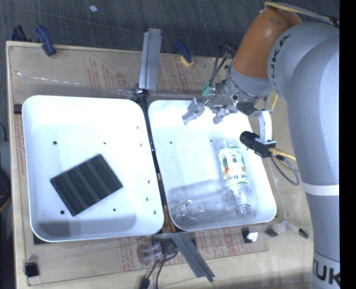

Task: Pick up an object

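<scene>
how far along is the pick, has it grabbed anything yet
Nothing looks picked yet. The hand sits over the far end of the right bin with its fingers apart and nothing between them. The labelled bottle and the clear bottle lie on that bin's floor, and the dark ridged pad lies in the left bin. Left to do: descend onto an object, close and lift.

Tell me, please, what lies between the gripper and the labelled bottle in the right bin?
In the camera view, bare white bin floor separates the gripper from the labelled bottle in the right bin.
</scene>
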